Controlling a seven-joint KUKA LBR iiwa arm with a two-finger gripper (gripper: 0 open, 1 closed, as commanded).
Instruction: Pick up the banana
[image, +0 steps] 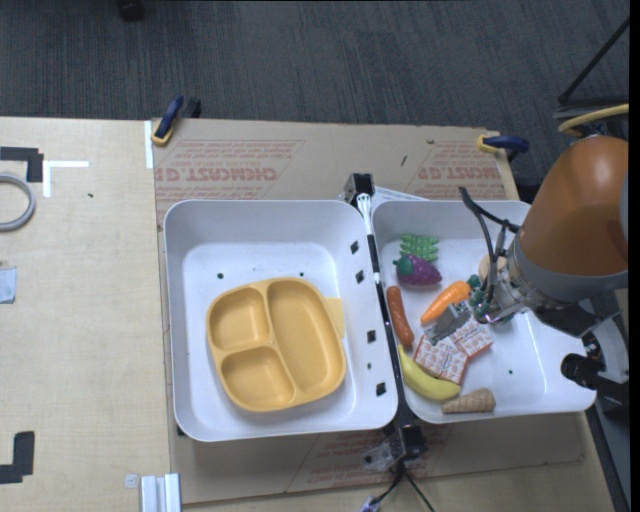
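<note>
- Banana (424, 379) lying in the right bin (545, 392), low along the left wall, curved, partly covered at the upper right end by a red-and-white packet (450, 354).
- Sausage (400, 316) just above the banana's near tip, almost touching; cone-shaped pastry (470, 403) just below the far end.
- Carrot (444, 301) up and to the right, near the gripper (463, 317); grapes (417, 269) and a green leafy piece (419, 246) farther up the bin.
- Gripper poised over the packet and carrot, up and right of the banana, apart from it; open or closed impossible to tell at this size, nothing visibly held.
- Left bin (190, 330) holding only a yellow divided plate (276, 343), well apart from the action.
- Likely failure: closing where poised now, catching the packet or the carrot instead of the banana.
- Likely failure: descending on the covered end, pinching packet and fruit together, then slipping on lift.
- Likely failure: striking the bin wall, given the banana's place hard against it and little room for a finger on that side.
- Likely failure: nudging the sausage or pastry, rolling the banana away from the grasp.
</note>
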